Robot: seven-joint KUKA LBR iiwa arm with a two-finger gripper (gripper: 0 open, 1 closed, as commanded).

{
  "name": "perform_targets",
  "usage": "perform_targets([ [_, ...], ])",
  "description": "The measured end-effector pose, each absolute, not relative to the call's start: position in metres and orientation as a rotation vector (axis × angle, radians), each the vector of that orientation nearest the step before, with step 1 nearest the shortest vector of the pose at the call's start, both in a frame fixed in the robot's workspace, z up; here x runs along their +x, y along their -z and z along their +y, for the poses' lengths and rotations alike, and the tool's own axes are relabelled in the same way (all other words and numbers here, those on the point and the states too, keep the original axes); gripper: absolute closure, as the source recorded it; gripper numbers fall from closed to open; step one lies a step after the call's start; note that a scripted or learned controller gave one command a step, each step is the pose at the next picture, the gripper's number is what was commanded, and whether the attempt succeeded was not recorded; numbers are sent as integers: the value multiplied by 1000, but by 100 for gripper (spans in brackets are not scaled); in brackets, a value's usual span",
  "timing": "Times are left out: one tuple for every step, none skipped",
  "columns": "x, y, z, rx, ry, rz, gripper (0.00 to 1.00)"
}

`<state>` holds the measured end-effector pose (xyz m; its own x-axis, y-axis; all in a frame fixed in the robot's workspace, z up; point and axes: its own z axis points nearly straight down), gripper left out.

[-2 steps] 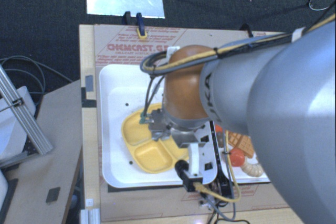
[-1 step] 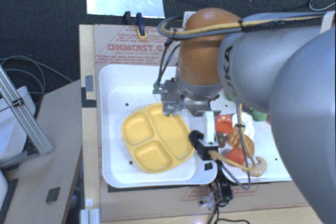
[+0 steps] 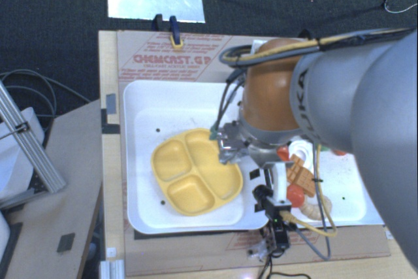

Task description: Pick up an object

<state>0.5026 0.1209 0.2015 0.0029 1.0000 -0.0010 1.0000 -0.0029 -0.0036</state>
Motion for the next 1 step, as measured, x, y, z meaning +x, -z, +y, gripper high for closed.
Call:
perform_targets([
  [487, -240, 33, -2230, 3, -2217, 100],
])
